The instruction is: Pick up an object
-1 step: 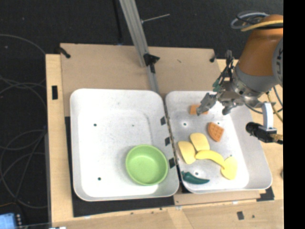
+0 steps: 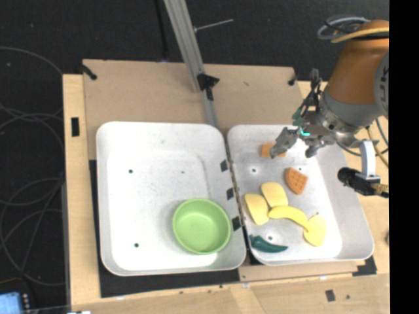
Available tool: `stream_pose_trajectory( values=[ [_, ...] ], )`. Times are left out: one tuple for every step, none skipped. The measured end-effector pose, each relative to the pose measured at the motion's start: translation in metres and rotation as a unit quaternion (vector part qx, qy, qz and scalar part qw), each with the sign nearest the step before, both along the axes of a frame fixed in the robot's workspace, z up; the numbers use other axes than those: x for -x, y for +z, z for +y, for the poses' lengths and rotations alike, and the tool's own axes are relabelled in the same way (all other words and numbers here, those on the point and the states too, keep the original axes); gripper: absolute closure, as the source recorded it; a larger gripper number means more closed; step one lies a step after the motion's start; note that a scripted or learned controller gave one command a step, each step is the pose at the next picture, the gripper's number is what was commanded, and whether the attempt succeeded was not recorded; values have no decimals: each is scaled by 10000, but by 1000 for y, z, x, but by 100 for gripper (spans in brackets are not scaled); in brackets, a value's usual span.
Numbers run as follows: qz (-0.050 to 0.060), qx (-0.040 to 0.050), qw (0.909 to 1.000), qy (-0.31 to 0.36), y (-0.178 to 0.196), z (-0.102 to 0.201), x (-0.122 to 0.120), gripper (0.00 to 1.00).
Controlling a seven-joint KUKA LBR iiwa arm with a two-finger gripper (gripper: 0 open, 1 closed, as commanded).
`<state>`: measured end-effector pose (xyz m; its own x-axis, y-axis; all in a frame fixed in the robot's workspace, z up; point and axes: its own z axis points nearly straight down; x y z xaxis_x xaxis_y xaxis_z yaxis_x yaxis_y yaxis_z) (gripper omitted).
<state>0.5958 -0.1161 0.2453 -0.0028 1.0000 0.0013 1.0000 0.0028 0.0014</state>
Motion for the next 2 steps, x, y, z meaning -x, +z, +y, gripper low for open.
stream_pose_trajectory(
  values=[
    [20,21,10000,-21,-44,-6,-3,0],
    [15,15,10000,-22,-103,-11,-5,0]
  ],
)
